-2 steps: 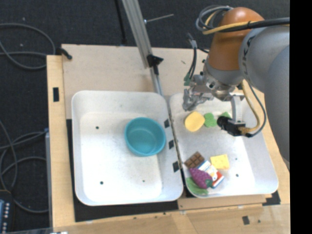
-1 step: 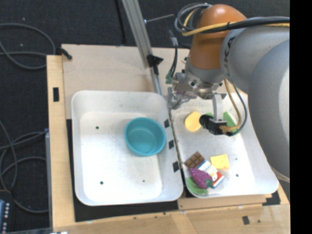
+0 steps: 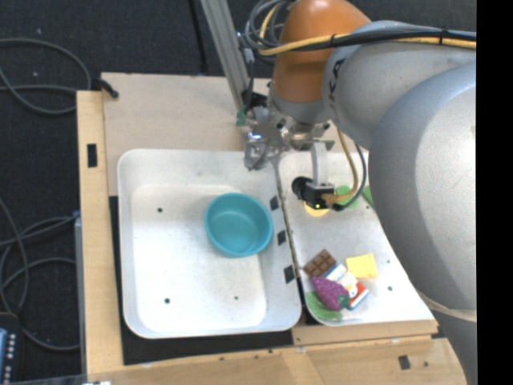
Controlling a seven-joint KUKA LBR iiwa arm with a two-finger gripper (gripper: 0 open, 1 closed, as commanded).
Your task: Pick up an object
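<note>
A teal bowl [image 3: 238,224] sits upright near the middle of the left bin [image 3: 152,295]. My gripper [image 3: 256,152] hangs over the far right corner of that bin, close to the divider between the bins, up and to the right of the bowl and apart from it. I see nothing held in it. In the near part of the right bin [image 3: 393,275] lie a brown chocolate block [image 3: 320,262], a yellow block [image 3: 361,265], a purple bunch of grapes [image 3: 329,293] and a small white and red item [image 3: 353,290].
A green and yellow thing [image 3: 350,193] lies in the far part of the right bin, partly hidden by the wrist. The large grey arm covers the right bin's far and right side. A slanted metal rail [image 3: 223,38] rises behind the left bin.
</note>
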